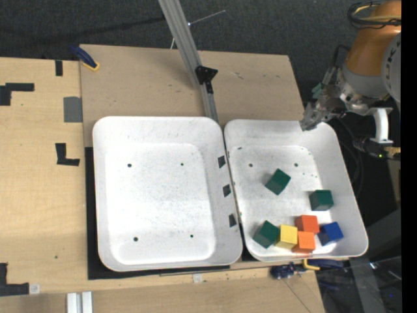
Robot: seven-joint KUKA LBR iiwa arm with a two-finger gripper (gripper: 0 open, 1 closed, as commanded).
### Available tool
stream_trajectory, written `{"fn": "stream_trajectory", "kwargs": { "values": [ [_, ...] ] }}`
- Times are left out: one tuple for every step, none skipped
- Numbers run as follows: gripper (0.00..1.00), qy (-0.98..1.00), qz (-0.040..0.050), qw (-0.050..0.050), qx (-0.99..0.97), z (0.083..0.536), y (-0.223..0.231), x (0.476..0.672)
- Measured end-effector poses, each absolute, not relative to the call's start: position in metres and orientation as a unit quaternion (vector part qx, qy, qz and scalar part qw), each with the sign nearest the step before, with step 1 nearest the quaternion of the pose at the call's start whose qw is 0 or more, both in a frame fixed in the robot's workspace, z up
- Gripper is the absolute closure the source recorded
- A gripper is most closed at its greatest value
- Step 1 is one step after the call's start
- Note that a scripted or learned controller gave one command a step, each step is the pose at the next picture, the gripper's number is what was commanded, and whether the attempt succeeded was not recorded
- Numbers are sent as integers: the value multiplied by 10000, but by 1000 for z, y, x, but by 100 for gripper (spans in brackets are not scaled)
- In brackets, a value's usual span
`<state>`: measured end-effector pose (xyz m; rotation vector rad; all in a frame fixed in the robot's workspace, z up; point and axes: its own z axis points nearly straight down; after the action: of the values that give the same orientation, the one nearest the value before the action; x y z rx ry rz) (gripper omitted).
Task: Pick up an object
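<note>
The right bin (326, 139) holds several small cubes. A green cube (278, 181) lies alone near its middle, and another green one (321, 199) sits by the right wall. Along the front edge cluster a green cube (266, 233), a yellow cube (288, 234), two orange cubes (307, 225) (305, 240) and a blue cube (331, 233). My gripper (311, 118) hangs over the bin's far right corner, well away from every cube, with nothing seen in it. Its fingers are too small and dark to read.
The left bin (159, 191) lies beside the right one. A slanted metal pole (186, 38) crosses the bench top down to the gap between the bins. Black tape marks (62, 154) and a grey patch (73, 108) lie on the wooden bench at left.
</note>
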<state>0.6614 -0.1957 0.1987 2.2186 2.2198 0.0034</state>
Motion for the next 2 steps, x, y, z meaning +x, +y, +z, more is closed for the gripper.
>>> {"fn": "stream_trajectory", "kwargs": {
  "values": [
    [100,7077,17,27,7065,253,-195,663],
    [100,7087,-3,-12,7055,244,-151,653]
  ]
}}
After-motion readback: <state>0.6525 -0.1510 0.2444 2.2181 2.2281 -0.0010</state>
